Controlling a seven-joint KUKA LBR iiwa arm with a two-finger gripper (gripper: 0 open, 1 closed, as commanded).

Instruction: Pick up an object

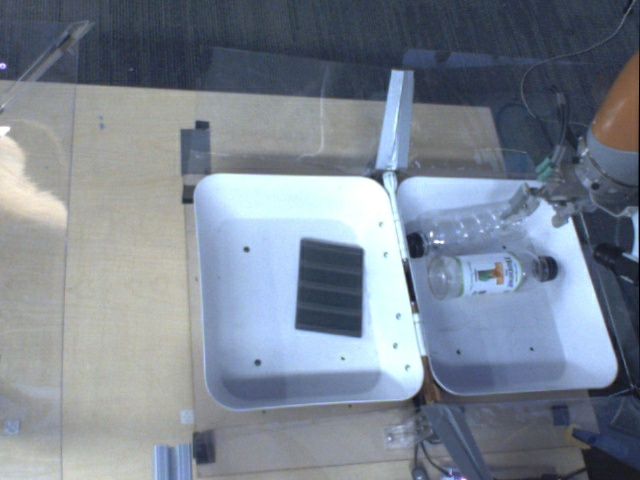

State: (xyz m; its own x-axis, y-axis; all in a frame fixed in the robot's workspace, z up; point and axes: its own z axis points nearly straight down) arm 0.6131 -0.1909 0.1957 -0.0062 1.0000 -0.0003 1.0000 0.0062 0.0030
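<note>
Two clear bottles [480, 253] in right bin [590, 358], ridged black block [330, 287] in left bin [230, 268]

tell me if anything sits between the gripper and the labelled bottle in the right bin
Nothing visible blocks it. The gripper is at the right bin's upper right; the labelled bottle lies below it. The clear bottle lies beside that path, left of the gripper.

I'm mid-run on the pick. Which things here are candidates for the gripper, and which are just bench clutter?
For the job:
- clear plastic bottle with a black cap, lying in the right white bin
- clear bottle with a green-and-white label, lying just below it
- dark ribbed rectangular block, in the left white bin
- gripper, at the right bin's top edge

Just there:
- upright metal post between the bins
- wooden benchtop
</note>
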